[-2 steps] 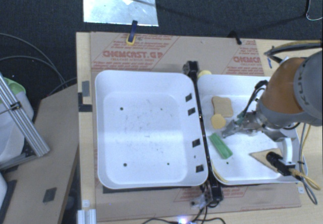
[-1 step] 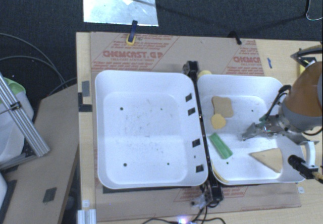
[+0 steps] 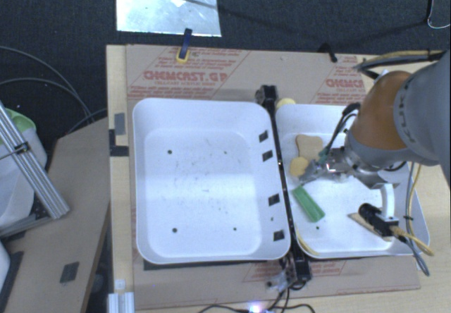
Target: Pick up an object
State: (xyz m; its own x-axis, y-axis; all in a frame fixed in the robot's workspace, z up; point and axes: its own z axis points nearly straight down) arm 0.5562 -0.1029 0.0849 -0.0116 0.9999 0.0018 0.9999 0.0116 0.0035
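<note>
Closest to the lens, the arm (image 3: 394,121) bulks over the right-hand part of the right bin (image 3: 338,237), grey with its orange band uppermost, and its jaws reach down toward that bin's left wall. They end just beside a yellow lump (image 3: 299,165), which I take to be the thing to pick. A tan piece (image 3: 308,143) lies just behind the lump and a green block (image 3: 308,204) in front of it, near the divider. Whether the jaws are spread, pressed together or pinching the lump I cannot tell, because the tips are small and blur into it.

The risks, as I judge them:
- **Bin wall:** the lump sits close to the wall, so a closing jaw could catch the wall or shove the lump against it rather than trap it.
- **Rounded shape:** the lump may squirt sideways toward the tan piece.
- **Lift:** raising the lump could drag the tan piece along.

The arm covers much of the right bin's floor, so anything beneath it goes unseen. A small yellow ball (image 3: 285,103) sits at the bins' far junction, and it is unclear whether it is inside the right bin or on its rim. The left bin (image 3: 204,178) stands alongside on the counter (image 3: 211,72).
</note>
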